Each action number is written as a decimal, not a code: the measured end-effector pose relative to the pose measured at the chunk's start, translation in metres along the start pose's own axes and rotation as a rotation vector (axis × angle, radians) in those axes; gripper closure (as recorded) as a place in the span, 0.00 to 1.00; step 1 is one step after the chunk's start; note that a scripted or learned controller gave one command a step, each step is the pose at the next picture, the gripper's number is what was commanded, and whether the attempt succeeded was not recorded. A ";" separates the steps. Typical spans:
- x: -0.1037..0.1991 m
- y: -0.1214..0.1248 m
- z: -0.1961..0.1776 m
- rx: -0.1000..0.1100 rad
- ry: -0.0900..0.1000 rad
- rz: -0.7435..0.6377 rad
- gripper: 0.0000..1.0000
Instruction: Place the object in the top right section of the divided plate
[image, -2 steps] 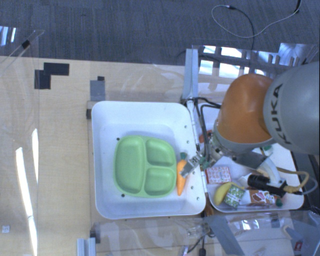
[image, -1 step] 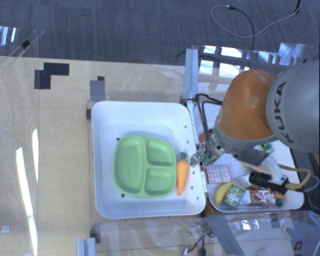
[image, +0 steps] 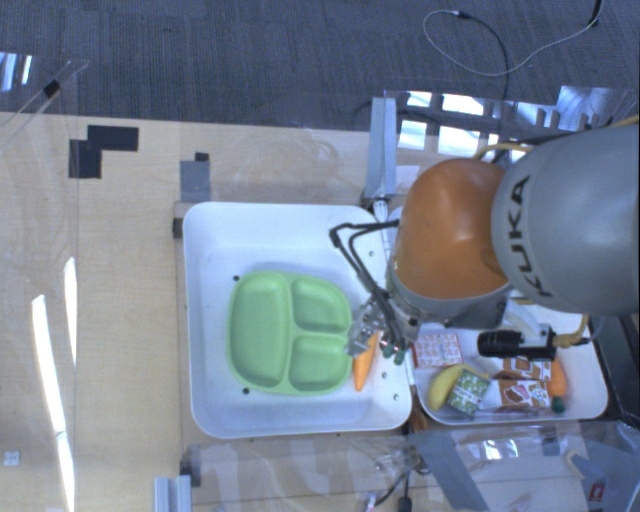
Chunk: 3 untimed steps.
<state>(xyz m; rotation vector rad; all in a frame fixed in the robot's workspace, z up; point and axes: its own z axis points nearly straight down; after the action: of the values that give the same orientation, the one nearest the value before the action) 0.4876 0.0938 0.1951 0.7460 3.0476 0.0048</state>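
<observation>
Orange carrot (image: 362, 369) clamped in the gripper (image: 374, 340), hanging at the green plate (image: 288, 333)'s right edge: carry step. Next, I'd say: shift slightly up-left over the top right section, then release.

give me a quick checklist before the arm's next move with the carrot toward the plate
1. Carrot at the gripper: ok, its upper end sits at the fingertips, but a firm grasp cannot be confirmed.
2. Carrot position: not ok yet, it hangs at the right edge of the green divided plate, by the lower right section.
3. Top right section free of items: ok.
4. Plate lying flat in the left bin: ok.
5. Height of the carrot above the plate rim: cannot tell from this slanted view.
6. Other items, such as the banana, staying in the right bin: ok.
</observation>
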 end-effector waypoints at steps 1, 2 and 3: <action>-0.014 0.055 0.010 -0.002 -0.002 -0.308 1.00; -0.004 0.005 -0.243 -0.003 -0.007 -0.438 1.00; -0.021 -0.007 -0.242 -0.002 -0.008 -0.564 1.00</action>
<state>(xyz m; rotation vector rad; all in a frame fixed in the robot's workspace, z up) 0.5015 0.0772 0.4376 -0.1307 3.1259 0.0032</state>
